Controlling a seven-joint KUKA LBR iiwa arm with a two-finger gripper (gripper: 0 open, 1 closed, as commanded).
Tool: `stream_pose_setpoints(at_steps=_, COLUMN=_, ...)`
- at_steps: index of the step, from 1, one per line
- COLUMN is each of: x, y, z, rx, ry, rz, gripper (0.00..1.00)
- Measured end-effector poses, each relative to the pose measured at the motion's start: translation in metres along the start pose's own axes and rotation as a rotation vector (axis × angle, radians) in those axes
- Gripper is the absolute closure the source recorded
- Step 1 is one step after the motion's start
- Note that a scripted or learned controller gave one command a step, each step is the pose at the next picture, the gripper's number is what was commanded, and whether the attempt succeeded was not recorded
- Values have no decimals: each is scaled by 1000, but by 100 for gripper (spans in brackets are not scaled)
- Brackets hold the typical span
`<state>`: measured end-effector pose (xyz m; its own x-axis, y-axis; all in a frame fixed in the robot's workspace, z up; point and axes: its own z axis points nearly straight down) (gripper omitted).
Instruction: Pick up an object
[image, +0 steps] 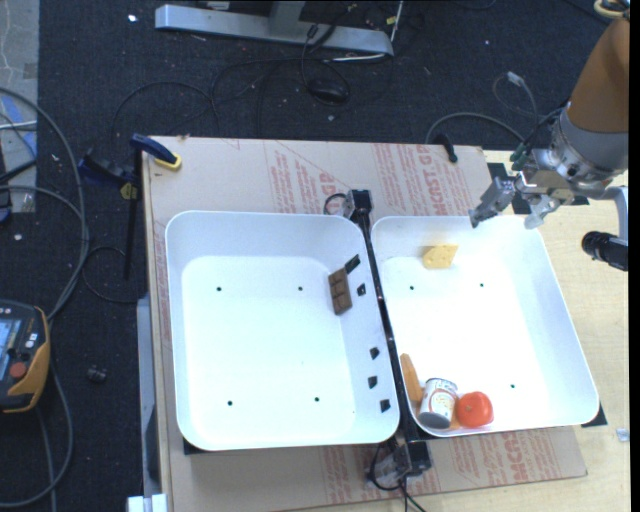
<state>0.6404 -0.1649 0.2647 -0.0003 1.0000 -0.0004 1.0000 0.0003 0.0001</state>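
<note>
Lower right of the frame: a small can (437, 401), a red tomato-like ball (474, 408) and an orange carrot-shaped piece (410, 375) sit bunched in the near corner of the right bin (560, 300), touching or almost touching each other and tight to the wall. Poor pick, I judge; little room for fingers there.

Better candidate: a yellow chunk (440, 257) alone in the upper part of the same bin, bare floor on every side, near the far rim. A brown block (342, 291) lies against the right wall of the left bin (200, 300).

My gripper (506, 207) hangs at the upper right, above the right bin's far edge, fingers spread and holding nothing. It is near the yellow chunk and slightly right of it.

Plan as I see it: shift left and toward frame bottom until centred over the chunk, then descend straight down and close. Watch the far rim on the way down. Open floor in mid-bin gives room to correct. Left bin's floor is mostly bare, but farther off.
</note>
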Motion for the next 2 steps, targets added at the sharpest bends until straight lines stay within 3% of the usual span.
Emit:
stream_pose_setpoints(at_steps=1, x=8, y=-1, z=-13, rx=-1, ry=0, rz=0, gripper=0)
stream_pose_setpoints(at_steps=2, x=-7, y=8, z=10, rx=1, ry=0, rz=1, gripper=0)
